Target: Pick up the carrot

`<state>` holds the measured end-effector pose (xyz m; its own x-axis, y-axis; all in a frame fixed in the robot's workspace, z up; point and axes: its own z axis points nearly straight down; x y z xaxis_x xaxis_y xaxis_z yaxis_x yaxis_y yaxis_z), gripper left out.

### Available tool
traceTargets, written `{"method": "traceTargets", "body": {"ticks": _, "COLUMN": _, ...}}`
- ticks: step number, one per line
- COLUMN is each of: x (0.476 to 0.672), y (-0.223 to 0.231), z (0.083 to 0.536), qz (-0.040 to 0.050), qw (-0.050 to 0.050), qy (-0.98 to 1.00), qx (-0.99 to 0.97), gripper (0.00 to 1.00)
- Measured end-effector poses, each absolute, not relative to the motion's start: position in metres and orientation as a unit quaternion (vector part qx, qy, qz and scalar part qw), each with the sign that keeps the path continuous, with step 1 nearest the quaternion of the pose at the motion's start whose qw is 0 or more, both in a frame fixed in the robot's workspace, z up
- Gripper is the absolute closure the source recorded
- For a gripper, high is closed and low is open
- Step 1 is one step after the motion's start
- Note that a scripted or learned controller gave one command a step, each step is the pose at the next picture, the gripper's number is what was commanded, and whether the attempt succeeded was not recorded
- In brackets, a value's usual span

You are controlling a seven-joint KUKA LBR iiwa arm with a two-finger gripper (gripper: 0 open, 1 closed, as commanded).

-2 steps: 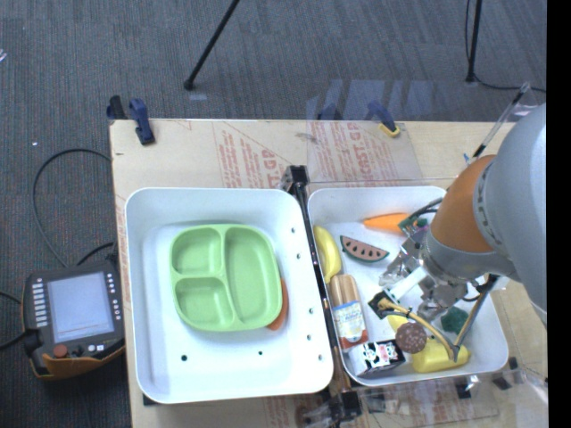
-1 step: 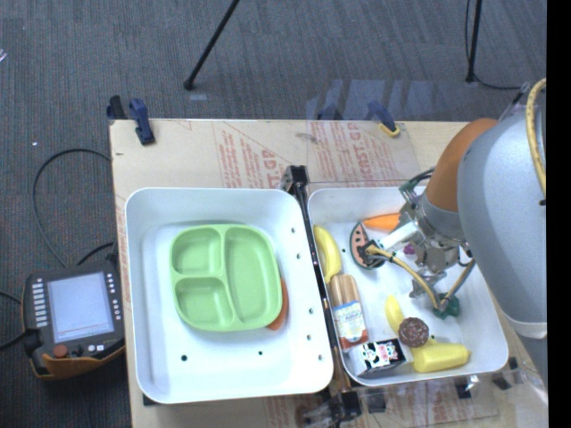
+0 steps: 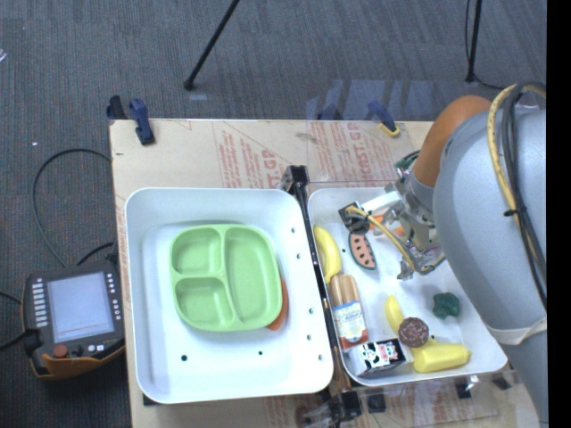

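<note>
1. Here we see the carrot (image 3: pixel 279 312) in the left bin (image 3: pixel 147 239), peeking from under the green plate's (image 3: pixel 223 275) right edge.
2. The gripper (image 3: pixel 409 261) hangs over the right bin (image 3: pixel 376 285), near a watermelon slice (image 3: pixel 361 250); we cannot tell its grip.

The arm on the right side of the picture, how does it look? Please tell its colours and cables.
The arm is bulky, rounded and grey, with an orange band above the wrist. A yellow-and-black cable runs along its side. The gripper is metallic.

Two white bins (image 3: pixel 143 239), one green divided plate (image 3: pixel 225 277), one banana (image 3: pixel 327 251), one watermelon slice (image 3: pixel 361 251), one broccoli floret (image 3: pixel 446 305)
</note>
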<state>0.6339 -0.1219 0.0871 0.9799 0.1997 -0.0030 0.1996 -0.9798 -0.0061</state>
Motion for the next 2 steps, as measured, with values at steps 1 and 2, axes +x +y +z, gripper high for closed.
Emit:
{"method": "traceTargets", "body": {"ticks": 1, "x": 0.6339, "y": -0.1184, "z": 0.0963, "qz": 0.0046, "qw": 0.005, "qy": -0.107, "qx": -0.994, "gripper": 1.00}}
{"method": "traceTargets", "body": {"ticks": 2, "x": 0.6339, "y": -0.1172, "z": 0.0957, "qz": 0.0052, "qw": 0.006, "qy": -0.107, "qx": -0.994, "gripper": 0.00}}
